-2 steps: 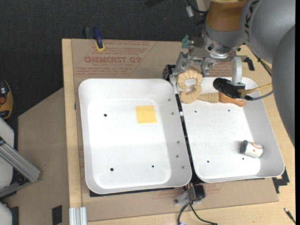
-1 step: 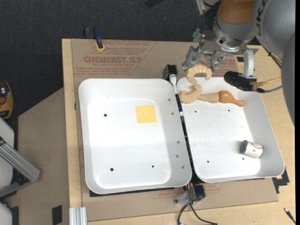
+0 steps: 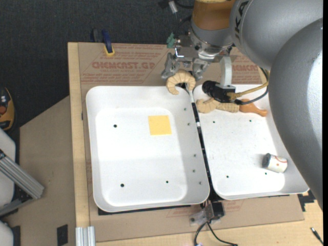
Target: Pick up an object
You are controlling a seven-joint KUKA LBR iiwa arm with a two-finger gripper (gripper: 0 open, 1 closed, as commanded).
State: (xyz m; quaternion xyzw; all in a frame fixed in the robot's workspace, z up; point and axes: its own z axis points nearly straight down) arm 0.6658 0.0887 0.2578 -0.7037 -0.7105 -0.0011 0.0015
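Two bins on the desk. My end effector [image 3: 180,72] hangs at upper centre, a tan curled piece [image 3: 180,82] just under it; grip state I cannot tell. Looks mid-pick; next I'd confirm the hold, then lift straight.

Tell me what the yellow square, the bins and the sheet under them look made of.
Yellow square: probably foam or thin plastic; flat, matte, even colour. Bins: likely moulded plastic; smooth white with a soft sheen, rounded corners. Sheet: brown paper-faced board or masking paper, matte, with red print.
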